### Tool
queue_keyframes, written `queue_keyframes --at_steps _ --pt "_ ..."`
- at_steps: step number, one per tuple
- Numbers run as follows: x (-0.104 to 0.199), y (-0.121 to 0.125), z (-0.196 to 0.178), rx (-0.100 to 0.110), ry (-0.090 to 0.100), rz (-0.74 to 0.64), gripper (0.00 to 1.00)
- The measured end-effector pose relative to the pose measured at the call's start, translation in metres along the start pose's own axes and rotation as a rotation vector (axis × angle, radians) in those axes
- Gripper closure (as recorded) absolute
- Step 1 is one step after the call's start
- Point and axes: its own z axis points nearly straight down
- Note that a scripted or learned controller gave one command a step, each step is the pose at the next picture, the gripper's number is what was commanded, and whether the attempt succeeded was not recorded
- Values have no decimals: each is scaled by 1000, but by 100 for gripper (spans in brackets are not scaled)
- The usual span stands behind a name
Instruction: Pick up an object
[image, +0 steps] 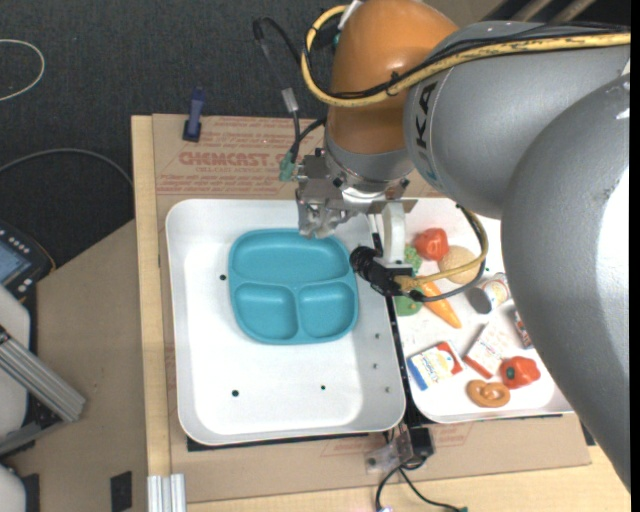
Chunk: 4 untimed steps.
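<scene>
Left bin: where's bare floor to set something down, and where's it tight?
In the left bin, the widest bare floor lies between the blue divided plate and the near rim; a narrower strip runs along the left wall. The far edge is tight, with the gripper at the plate's rim. The right bin is crowded with toy food: carrot, tomato, pretzel.

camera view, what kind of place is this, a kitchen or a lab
Probably a robotics lab: a grey arm reaches over two white bins, loose cables trail around, and toy food sits beside a teal tray.
</scene>
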Motion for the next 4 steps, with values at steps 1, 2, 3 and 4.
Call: queue_keyframes --at_steps 1,2,3,4 --pt "79 -38 -61 -10 5 -6 100" --pt "82 -128 -175 -14 8 -3 100" --pt "79 -76 -65 2 -4 7 100" --pt "41 -121 -94 -1 0 7 100"
